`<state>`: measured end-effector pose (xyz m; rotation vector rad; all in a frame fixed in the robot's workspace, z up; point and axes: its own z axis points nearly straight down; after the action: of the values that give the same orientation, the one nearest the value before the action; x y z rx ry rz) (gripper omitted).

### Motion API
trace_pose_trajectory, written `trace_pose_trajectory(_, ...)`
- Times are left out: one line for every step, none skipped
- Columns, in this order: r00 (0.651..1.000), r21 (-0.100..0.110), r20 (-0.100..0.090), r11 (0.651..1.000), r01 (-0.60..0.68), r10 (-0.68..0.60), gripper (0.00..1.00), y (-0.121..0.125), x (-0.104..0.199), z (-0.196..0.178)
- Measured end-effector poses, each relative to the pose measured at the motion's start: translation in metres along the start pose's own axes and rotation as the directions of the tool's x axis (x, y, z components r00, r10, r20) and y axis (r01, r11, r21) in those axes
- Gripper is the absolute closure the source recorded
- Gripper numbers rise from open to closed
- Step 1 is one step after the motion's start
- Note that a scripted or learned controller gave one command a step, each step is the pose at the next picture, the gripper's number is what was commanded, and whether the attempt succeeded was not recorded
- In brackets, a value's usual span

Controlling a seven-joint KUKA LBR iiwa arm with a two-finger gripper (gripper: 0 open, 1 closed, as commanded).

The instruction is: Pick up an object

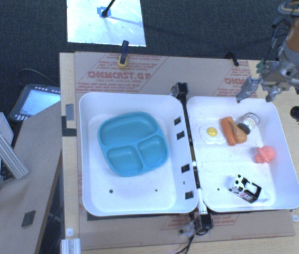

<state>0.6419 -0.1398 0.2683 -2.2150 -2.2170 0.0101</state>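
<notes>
The right bin (284,136) holds a fried egg toy (211,133), an orange sausage (229,130), a small can (249,122) lying beside it, a pink lump (265,154) and a black-and-white block (245,188). My gripper (259,90) hangs above the far rim of the right bin, open, its two fingers spread wide with nothing between them. It is up and to the right of the can and sausage, apart from both.
The left bin (88,157) carries a blue compartment tray (133,143). A row of black clips (183,136) runs along the divider between the bins. A yellow-handled tool (123,55) lies on the cardboard behind the left bin. A tablet (33,103) sits at the far left.
</notes>
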Motion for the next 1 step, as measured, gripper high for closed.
trace_pose_trajectory(1.0,-0.012,0.002,1.0,0.002,-0.002,0.0,0.0017,0.0004,-0.0079)
